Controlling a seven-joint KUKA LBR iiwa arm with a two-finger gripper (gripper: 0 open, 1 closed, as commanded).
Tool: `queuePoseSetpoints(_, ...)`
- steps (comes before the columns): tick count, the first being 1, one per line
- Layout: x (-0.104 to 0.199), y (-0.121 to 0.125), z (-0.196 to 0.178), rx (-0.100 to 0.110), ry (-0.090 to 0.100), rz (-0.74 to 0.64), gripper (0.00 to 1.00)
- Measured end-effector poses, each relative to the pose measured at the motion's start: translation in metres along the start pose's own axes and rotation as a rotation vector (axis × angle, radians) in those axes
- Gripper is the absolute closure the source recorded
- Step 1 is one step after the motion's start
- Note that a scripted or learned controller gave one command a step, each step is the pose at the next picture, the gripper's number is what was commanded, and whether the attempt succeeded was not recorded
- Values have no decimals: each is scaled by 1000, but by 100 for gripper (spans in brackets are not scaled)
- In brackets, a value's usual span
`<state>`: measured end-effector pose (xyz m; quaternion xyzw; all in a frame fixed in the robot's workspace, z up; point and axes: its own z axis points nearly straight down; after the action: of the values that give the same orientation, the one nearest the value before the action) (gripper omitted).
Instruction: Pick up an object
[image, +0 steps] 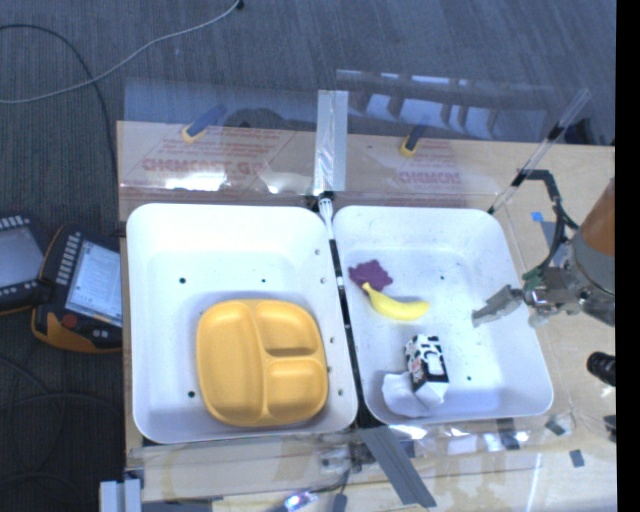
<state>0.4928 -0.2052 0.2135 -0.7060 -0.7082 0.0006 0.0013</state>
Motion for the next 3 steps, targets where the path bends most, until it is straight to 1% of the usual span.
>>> queuePoseSetpoints(1, 92, 12, 105, 2, 1, 17, 0)
queuePoseSetpoints(2, 98, -4, 123, -17, -5, 40, 0)
queuePoseSetpoints(3, 99, -4, 114, -16, -2, 38, 100)
